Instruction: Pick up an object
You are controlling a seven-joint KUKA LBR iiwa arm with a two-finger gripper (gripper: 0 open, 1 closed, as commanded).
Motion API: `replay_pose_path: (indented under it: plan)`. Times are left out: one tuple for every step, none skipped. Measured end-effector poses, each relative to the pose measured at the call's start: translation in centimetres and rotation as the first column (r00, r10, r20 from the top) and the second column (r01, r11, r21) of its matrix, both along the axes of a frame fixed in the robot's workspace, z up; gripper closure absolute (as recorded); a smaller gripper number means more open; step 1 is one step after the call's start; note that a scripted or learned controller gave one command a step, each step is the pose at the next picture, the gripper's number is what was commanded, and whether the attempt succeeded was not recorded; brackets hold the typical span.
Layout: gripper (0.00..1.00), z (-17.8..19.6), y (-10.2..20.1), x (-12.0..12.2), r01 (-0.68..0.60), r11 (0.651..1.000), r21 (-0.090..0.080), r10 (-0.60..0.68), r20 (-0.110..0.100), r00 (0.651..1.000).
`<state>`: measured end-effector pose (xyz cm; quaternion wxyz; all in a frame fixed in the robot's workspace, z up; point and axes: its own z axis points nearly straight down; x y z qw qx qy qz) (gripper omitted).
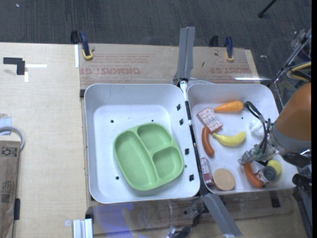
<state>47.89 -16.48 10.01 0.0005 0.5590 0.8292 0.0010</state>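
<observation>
The right bin (267, 90) holds several toy foods: an orange carrot (229, 106), a red-and-white packet (209, 119), a yellow banana (230, 139), a red sausage (207, 142), a round tan biscuit (224, 179) and a small packet (205, 170). An orange sausage (252, 176) lies at the front right, beside a yellow ball (274, 167) and a grey round piece (269, 174). My gripper (251, 156) hangs low over the bin's right side, just above the orange sausage and right of the banana. Nothing shows held in it.
The left bin (99, 133) carries a green three-part plate (148, 155). A grey divider post (186, 53) stands between the bins at the back. The arm's orange band (299, 115) overhangs the right bin's far edge. A black cable (255, 110) runs near the carrot.
</observation>
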Motion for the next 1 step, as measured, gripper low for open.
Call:
replay_pose_path:
  plan:
    - [1.00, 11.24, 8.87, -0.05, 0.105, 0.995, -0.002, -0.105, -0.002, 0.995]
